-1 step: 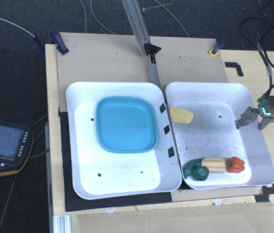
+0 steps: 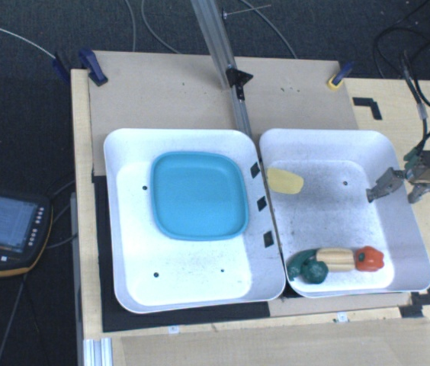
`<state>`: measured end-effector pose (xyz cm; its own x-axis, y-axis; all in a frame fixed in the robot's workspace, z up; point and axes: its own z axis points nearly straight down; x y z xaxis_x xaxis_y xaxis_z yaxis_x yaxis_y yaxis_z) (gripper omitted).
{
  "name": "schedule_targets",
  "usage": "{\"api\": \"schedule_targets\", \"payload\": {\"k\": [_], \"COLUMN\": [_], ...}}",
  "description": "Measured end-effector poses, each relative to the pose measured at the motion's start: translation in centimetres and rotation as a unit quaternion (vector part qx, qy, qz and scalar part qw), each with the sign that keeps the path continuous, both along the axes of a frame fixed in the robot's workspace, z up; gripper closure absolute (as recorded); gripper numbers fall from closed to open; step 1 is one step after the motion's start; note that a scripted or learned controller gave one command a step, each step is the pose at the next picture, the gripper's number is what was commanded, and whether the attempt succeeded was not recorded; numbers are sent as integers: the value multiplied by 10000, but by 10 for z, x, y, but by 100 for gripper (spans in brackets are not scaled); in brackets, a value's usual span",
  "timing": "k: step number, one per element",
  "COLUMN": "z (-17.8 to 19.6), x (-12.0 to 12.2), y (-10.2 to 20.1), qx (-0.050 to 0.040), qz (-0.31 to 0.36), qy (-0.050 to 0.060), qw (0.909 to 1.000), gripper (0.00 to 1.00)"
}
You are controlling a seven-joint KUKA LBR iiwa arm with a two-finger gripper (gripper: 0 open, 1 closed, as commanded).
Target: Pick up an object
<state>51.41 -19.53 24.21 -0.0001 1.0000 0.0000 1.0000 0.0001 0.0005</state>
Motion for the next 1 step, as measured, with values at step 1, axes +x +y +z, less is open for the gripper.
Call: {"api": "schedule_targets", "payload": {"k": [1], "z": [-43], "x": [-3], "y": [-5], "qx": [3], "qz": [-1], "qy": [17], "qw": [10000], "gripper": [0]}}
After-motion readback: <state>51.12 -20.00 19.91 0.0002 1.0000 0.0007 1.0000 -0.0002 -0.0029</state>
